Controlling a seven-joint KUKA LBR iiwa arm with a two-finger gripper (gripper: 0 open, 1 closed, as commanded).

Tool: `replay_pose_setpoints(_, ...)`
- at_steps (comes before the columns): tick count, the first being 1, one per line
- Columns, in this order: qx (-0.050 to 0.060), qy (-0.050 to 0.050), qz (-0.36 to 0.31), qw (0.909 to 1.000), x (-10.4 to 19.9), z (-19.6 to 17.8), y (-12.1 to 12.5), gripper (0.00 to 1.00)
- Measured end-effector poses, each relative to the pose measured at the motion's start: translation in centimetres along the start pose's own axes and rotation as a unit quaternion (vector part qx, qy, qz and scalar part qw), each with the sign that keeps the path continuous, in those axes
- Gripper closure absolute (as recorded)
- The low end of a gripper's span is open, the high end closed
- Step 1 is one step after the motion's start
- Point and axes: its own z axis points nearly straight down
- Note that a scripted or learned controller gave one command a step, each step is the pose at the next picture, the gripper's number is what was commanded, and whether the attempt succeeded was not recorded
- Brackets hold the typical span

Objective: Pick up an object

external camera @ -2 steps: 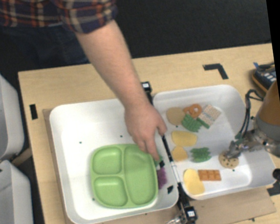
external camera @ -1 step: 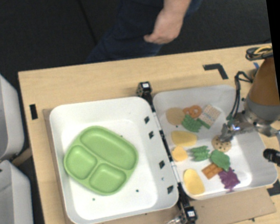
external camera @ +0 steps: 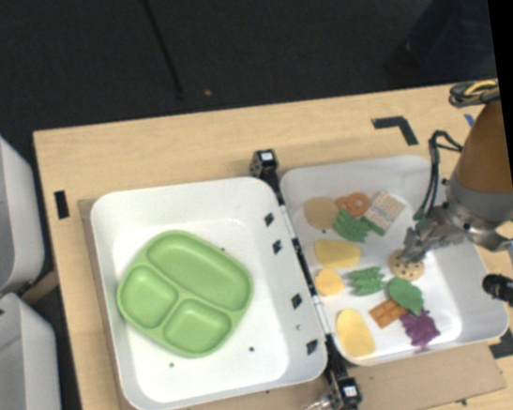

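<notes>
Camera view: hand (external camera: 413,251) over cookie (external camera: 405,267), mid-bin (external camera: 464,331).

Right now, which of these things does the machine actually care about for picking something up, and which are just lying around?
In the job:
tool
round speckled cookie under the tool
toy food pieces in the right bin

Just lying about:
green divided plate
left bin

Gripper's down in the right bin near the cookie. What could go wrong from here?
1. Clutter: the cookie lies close to green pieces and, so the gripper may nudge or catch a neighbour instead.
2. The cookie looks flat, so the grasp may slip off and come up with nothing.
3. A push could slide the cookie toward the orange cracker and purple grapes, crowding them more.
</notes>
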Motion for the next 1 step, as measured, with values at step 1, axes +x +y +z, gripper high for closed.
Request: replay_pose_setpoints(1, -0.003, -0.001, -0.002, 1.0, -0.08, -1.34, 0.15, 1.0)
